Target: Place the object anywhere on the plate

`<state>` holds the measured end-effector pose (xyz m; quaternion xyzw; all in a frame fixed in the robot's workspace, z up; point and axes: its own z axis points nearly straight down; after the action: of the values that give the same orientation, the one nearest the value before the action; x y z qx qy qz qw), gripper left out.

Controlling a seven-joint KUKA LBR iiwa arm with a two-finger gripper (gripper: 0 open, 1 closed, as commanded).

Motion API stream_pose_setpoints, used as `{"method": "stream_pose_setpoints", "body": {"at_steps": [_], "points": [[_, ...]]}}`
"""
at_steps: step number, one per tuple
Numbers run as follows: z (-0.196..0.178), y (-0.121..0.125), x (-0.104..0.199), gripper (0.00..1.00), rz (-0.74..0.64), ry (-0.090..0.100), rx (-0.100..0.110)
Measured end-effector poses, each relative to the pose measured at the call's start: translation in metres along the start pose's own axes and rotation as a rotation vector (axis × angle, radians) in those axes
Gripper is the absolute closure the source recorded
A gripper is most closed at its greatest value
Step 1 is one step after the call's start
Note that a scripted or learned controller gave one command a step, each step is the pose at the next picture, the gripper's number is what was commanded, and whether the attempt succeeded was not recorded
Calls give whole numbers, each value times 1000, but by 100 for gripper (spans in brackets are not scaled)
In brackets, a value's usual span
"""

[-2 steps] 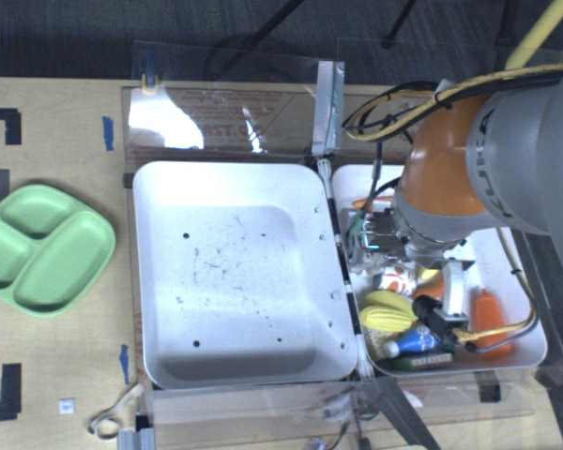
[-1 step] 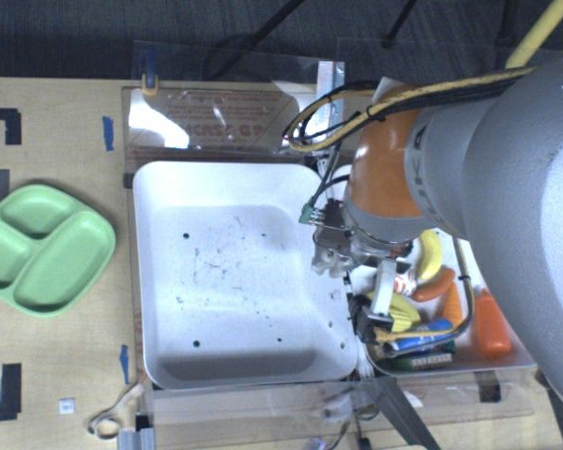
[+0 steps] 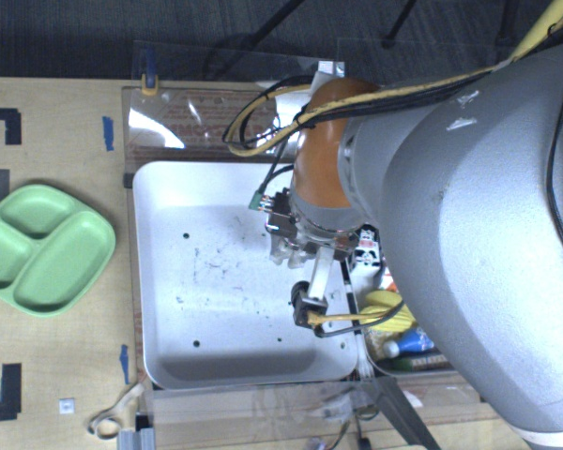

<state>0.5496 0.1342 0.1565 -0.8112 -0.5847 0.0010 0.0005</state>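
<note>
Logging the gripper (image 3: 283,254) hanging over the white bin (image 3: 197,293); we are failing to tell whether it is open or closed. Green plate (image 3: 52,261) is sitting left of the bin.

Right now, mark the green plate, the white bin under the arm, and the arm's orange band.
green plate (image 3: 61,256), camera view, floor of its large compartment
white bin (image 3: 206,279), camera view, bare floor
orange band (image 3: 321,162), camera view, its middle
</note>
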Motion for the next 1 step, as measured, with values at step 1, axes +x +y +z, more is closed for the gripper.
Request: {"method": "stream_pose_setpoints", "body": {"at_steps": [1], "points": [[67,-18,61,100,-236,3,-8]]}}
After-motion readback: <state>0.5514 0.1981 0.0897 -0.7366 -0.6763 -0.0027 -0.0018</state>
